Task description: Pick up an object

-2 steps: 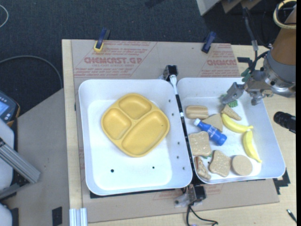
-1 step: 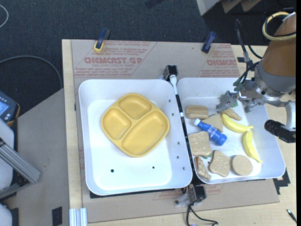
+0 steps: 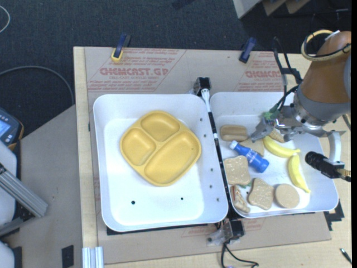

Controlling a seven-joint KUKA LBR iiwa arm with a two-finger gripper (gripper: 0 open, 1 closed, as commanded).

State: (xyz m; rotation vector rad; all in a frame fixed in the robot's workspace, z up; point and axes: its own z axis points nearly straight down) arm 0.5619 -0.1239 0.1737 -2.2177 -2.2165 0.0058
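Tool [image 3: 269, 128] of the grey arm is hanging low over the upper part of the right white bin [image 3: 329, 197]; whether it is spread or pressed together cannot be told, and nothing is showing pinched in it. Just below it, a curved yellow banana [image 3: 280, 148] is lying in that bin, a second yellow banana [image 3: 297, 173] resting beside it. A blue and white bottle [image 3: 250, 155] is lying left of them, a tan bread roll [image 3: 233, 132] above it, toast slices [image 3: 237, 171] and a round cracker [image 3: 287, 195] below. A yellow compartment plate [image 3: 160, 148] is sitting in the left white bin [image 3: 111, 194]. Both bins are resting on the desk [image 3: 83, 149].
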